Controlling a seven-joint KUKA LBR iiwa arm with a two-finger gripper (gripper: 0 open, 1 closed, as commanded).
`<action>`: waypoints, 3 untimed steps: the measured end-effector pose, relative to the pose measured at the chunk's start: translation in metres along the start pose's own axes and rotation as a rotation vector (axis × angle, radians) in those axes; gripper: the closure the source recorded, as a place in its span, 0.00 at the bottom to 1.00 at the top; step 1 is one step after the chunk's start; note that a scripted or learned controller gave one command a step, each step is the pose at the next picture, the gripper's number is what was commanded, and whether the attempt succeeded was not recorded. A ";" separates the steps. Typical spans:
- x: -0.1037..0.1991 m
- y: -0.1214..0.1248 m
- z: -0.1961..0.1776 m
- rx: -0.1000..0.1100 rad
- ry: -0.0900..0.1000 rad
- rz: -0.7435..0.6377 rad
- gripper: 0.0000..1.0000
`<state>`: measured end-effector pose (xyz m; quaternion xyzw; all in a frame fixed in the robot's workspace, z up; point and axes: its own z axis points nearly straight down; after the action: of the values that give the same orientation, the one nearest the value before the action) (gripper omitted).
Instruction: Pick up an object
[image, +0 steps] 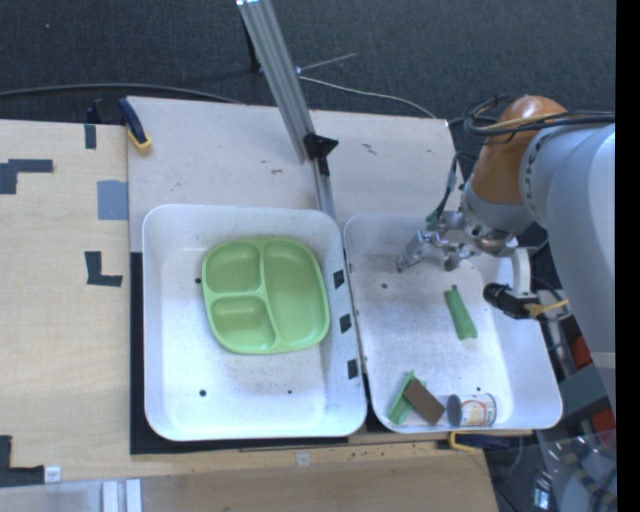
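Observation:
My gripper (427, 262) hangs over the far part of the right bin (385, 330), its two metal fingers spread apart, open, with nothing between them. A green stick (460, 313) lies on the bin floor just in front and to the right of the gripper. At the bin's near edge a green block (402, 397), a brown block (424, 404) and a small can on its side (476, 410) lie close together. The grey arm with its orange band (515, 150) reaches in from the right.
The left bin (170, 380) holds a green divided plate (266, 295). A slanted metal rail (290, 85) runs from the top of the view down to the ridge between the bins. A yellow-and-blue tool (135, 125) lies at the bench's far left.

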<state>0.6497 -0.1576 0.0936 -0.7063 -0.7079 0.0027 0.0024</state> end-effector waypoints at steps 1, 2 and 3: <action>0.000 0.002 -0.014 -0.005 -0.001 -0.002 1.00; 0.003 0.001 -0.057 -0.010 0.000 0.000 1.00; 0.003 0.009 -0.118 -0.013 -0.001 0.000 1.00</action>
<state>0.6598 -0.1544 0.2119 -0.7063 -0.7079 -0.0017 -0.0027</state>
